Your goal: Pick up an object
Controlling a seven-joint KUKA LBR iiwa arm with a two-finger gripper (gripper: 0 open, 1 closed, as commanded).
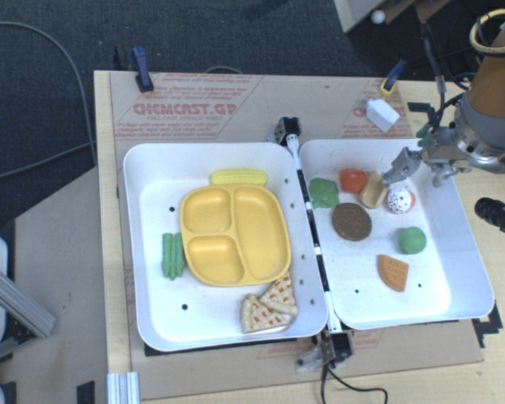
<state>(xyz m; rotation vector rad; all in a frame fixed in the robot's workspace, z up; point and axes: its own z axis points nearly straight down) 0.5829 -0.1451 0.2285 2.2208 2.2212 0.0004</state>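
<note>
- We see the claw (pixel 406 168) low over the upper part of the right bin (pixel 454 293), reaching in from the right, just above the white speckled ball (pixel 399 199).
- We cannot tell whether the claw is apart or together; nothing shows between its tips.
- The ball sits near the bin's upper middle, touching or nearly touching a tan piece (pixel 372 190), with a red piece (pixel 353 179) and a brown disc (pixel 352 222) close by.
- We judge the ball the likeliest target, so the step is the final descent.
- To do it well, we would centre over the ball, keeping clear of the tan piece.
- A round ball may squirt sideways, so we would close slowly at its widest part.
- The green ball (pixel 411 240) and orange wedge (pixel 394 273) lie apart, offering easier alternatives.
</note>
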